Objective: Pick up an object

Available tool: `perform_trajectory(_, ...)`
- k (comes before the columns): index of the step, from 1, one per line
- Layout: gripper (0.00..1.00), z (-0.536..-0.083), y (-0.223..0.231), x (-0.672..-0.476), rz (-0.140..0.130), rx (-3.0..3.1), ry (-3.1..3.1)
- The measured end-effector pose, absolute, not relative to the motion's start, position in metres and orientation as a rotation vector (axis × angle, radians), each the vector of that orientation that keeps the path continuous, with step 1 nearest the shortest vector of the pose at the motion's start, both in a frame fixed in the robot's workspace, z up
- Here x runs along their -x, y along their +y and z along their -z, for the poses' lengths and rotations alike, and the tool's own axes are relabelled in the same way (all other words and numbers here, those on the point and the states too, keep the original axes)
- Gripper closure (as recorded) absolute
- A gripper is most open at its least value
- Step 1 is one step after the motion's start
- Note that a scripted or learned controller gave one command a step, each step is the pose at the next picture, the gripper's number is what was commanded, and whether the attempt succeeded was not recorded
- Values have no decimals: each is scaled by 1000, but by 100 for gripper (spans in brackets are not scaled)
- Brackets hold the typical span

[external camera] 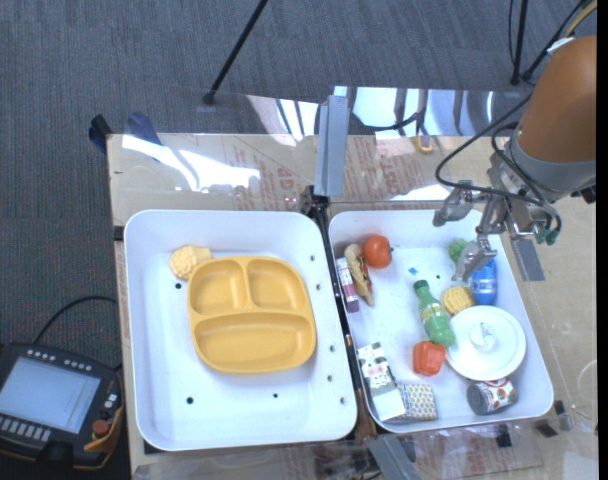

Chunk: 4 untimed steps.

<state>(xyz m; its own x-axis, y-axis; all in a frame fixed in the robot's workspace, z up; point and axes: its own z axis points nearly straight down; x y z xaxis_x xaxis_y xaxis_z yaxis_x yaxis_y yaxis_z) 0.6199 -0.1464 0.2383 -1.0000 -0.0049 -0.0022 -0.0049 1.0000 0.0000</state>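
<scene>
The gripper hangs over the far right part of the right bin, with its fingers spread apart and nothing between them. The blue bottle lies directly under and just toward the near side of the fingertips, so it is the likeliest thing to pick; it seems to stand roughly upright, with its long axis running toward the camera, though the gripper hides its top. A short straight descent looks like all the grasp would need. Taking that blue bottle as the landmark: a small green piece lies just to its left, a yellow corn piece touches or nearly touches its lower left, the green bottle lies further left with its long axis slanting toward the near edge, and the white lidded bowl sits just nearer the camera. A tomato and a hot dog lie well to its left. The left bin holds a yellow divided plate and a second corn piece touching the plate's far left corner.
</scene>
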Motion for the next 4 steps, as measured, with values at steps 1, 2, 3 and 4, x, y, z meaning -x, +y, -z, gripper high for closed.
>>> perform_trajectory(1, 0, -115, -163, -620, 6, 267, 3111)
perform_trajectory(2, 0, -102, -158, -575, 0, 117, 3110)
perform_trajectory(3, 0, -87, -208, -590, -7, 144, 3138)
perform_trajectory(4, 0, -88, -205, -592, -1, 204, 3133)
